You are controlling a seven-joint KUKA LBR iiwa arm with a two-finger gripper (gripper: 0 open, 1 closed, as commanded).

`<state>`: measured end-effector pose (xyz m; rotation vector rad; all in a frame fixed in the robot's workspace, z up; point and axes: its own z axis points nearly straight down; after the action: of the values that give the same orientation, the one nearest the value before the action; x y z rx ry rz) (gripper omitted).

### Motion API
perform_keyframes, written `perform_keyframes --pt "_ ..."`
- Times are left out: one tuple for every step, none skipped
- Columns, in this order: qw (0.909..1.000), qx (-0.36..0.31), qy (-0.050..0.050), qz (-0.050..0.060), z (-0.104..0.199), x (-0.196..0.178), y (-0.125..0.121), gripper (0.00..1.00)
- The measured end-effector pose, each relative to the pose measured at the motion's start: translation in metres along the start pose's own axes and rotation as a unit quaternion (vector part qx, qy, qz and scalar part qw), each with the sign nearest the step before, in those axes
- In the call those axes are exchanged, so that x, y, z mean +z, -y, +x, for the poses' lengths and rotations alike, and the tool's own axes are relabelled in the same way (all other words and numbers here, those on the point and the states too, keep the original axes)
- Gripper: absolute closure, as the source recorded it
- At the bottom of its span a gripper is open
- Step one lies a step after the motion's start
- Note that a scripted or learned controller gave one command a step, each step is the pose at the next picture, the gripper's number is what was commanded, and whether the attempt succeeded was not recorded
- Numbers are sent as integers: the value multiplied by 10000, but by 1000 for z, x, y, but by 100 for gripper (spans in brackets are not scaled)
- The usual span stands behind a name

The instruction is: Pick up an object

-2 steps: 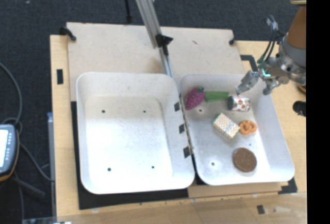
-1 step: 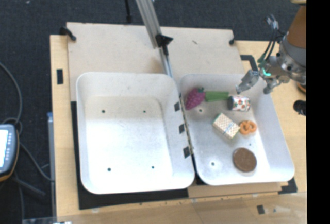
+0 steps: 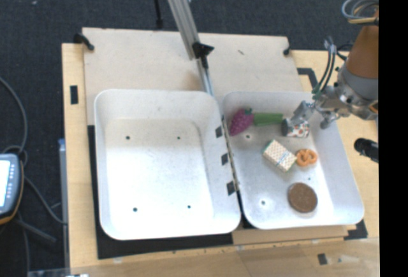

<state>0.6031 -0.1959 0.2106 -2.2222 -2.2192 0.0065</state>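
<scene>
White plastic bins sit side by side on the desk [image 3: 76, 142], and every loose thing lies in the right bin [image 3: 341, 161]. The pincer [image 3: 298, 124] hangs low over that bin's far right part, reaching in from the right. Whether it is open or closed cannot be told from this slanted view, and nothing can be seen held by it.

Just to its left lies a green stick [image 3: 268, 118], its long axis running left to right, with one end close to the pincer and the other meeting a purple grape bunch [image 3: 241, 121] near the bin's left wall. Toward the near side of the pincer lie a pale checked block [image 3: 279, 155], turned at a slant, and just beside that an orange pretzel [image 3: 306, 157]. A brown disc [image 3: 302, 197] lies nearer the front rim, well apart from the pincer.

By position, the stick's right end is probably the nearest candidate. Closing across its narrow width, front to back, would suit better than along its length. The left bin [image 3: 108, 110] plays no part in the pick.
</scene>
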Motion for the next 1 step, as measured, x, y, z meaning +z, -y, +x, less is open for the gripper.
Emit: perform_keyframes --pt "10000 4 1 -4 -4 42 1 0"
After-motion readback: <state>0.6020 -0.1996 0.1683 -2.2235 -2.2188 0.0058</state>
